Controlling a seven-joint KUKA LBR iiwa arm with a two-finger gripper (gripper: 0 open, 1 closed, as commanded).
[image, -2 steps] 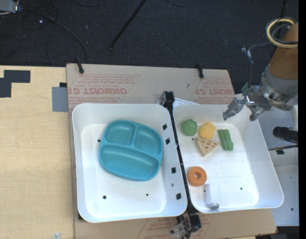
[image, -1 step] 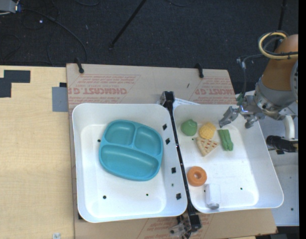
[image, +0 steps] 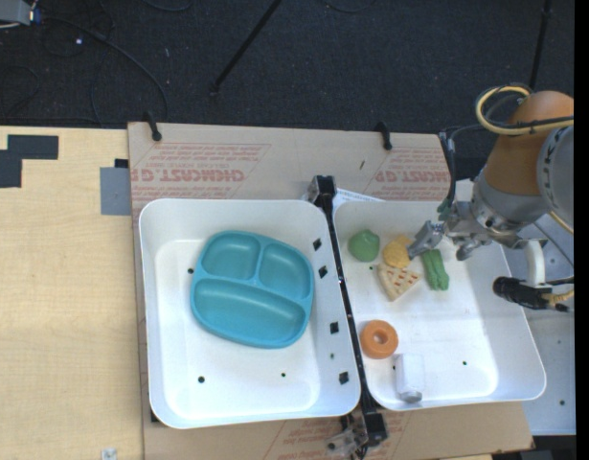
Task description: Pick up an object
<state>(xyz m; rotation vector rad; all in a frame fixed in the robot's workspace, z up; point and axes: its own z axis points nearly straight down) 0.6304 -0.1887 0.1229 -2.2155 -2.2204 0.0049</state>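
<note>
The end effector (image: 445,241) hung spread and unladen over the right bin (image: 505,353), just above the green vegetable (image: 436,270). Nothing was grasped; the pick remained outstanding.

The two shallow white bins (image: 169,257) look like smooth, glossy plastic, as does the teal divided plate (image: 253,288). Beneath them lies matt brown printed cardboard (image: 227,166) (on a pale wood-grain counter (image: 55,305)).
</note>
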